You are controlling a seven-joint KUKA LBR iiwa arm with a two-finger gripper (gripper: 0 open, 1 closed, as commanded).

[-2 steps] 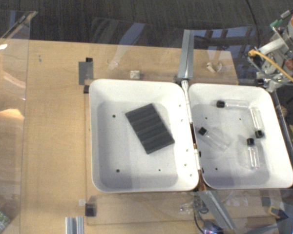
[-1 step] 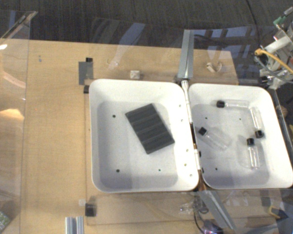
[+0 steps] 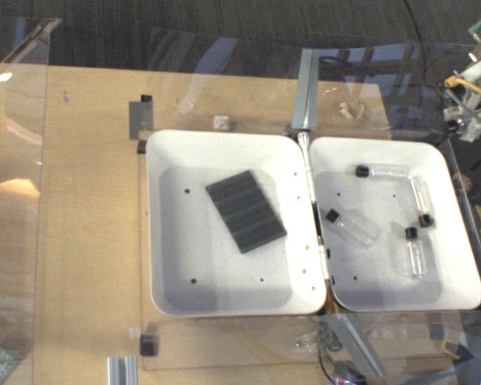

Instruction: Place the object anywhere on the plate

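Two shallow white bins sit side by side on the wooden table (image 3: 80, 239), touching along a central seam. Left bin (image 3: 164, 287): holds the plate (image 3: 246, 211), a dark ribbed rectangular slab lying flat and turned at an angle, near the bin's middle. All places below are given relative to this plate. Right bin (image 3: 465, 287): lies to the right of the plate and holds four clear vials with black caps, all lying on their sides and apart from one another. First vial (image 3: 381, 169), farthest up, lies crosswise. Second vial (image 3: 419, 197), farthest right, points up and down. Third vial (image 3: 353, 225), nearest the plate, lies at a slant. Fourth vial (image 3: 415, 253), lower right, lies lengthwise. None touches the plate; the task is judged not yet begun. The vials' scattered, separated lie probably leaves room for a grasp on any one. Tool (image 3: 473, 95): parked far up and right of the plate, outside the bins; whether it is open or closed cannot be told.
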